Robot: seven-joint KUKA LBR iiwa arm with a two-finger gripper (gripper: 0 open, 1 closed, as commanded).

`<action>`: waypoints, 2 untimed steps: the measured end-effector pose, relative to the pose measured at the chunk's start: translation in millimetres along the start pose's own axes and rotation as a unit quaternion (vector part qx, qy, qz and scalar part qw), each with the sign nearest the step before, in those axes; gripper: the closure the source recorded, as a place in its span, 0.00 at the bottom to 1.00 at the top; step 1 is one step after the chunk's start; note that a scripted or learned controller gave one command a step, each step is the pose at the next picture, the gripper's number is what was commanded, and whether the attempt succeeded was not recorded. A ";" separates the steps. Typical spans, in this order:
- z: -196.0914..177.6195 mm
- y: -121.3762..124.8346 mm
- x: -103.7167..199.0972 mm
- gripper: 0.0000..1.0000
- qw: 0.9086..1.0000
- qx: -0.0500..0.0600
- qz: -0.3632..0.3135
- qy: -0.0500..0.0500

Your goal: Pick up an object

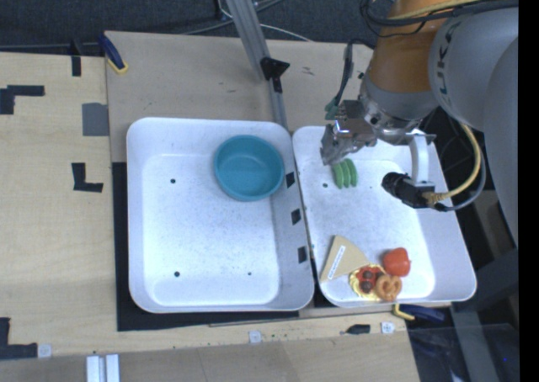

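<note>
My gripper point(337, 151) hangs over the back of the right bin point(446, 241), its metal fingers pointing down and left. A small green ribbed object point(345, 174) lies on the bin floor just below and right of the fingertips. Whether the fingers touch it is unclear. At the bin's front lie a tan wedge point(339, 257), a red tomato-like piece point(397, 262) and a small pizza-like toy point(372, 281).
A blue bowl point(248, 167) sits at the back of the left bin point(168, 229). A grey metal pole point(250, 31) slants down to the divide between the bins. The arm's grey body and orange band point(413, 44) fill the upper right.
</note>
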State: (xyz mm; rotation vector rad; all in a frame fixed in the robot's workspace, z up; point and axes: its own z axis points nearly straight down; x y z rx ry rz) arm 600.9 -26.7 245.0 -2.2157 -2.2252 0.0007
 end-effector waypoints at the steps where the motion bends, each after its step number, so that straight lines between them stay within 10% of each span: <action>1: 1.9 15.2 59.9 1.00 1.000 0.000 0.000 0.000; 2: 19.3 29.0 109.5 1.00 1.000 0.000 0.000 0.000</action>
